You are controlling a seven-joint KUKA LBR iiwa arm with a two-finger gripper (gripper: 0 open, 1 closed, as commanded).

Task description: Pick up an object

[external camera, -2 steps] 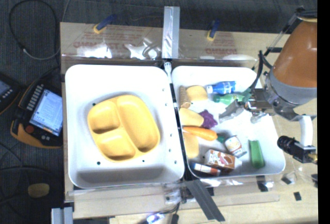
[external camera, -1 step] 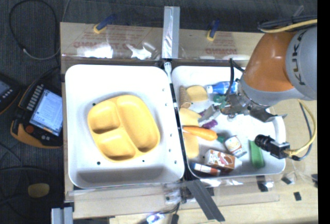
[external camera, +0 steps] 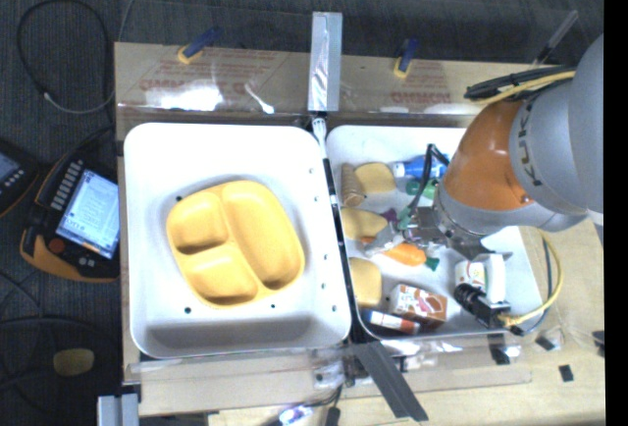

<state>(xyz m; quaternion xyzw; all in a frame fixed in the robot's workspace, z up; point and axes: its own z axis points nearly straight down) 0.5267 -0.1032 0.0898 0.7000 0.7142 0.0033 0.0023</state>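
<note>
Claw (external camera: 424,236) is hanging low over the right bin (external camera: 525,252), wrist blocking my fingers so I cannot tell if they are apart or together. Orange carrot-like piece (external camera: 407,255) is lying right under and just beside the claw, nearest target. Tan bread-like pieces (external camera: 365,223) are sitting to the claw's far side toward the divider, red-brown carton (external camera: 420,302) below it toward the bin's near edge. I am judging best move: centring over the orange piece, dropping straight, avoiding the crowding neighbours. Yellow tray (external camera: 234,239) is sitting well apart in the left bin (external camera: 147,247)

Partial letters "KU" show on the arm (external camera: 549,134).
</note>
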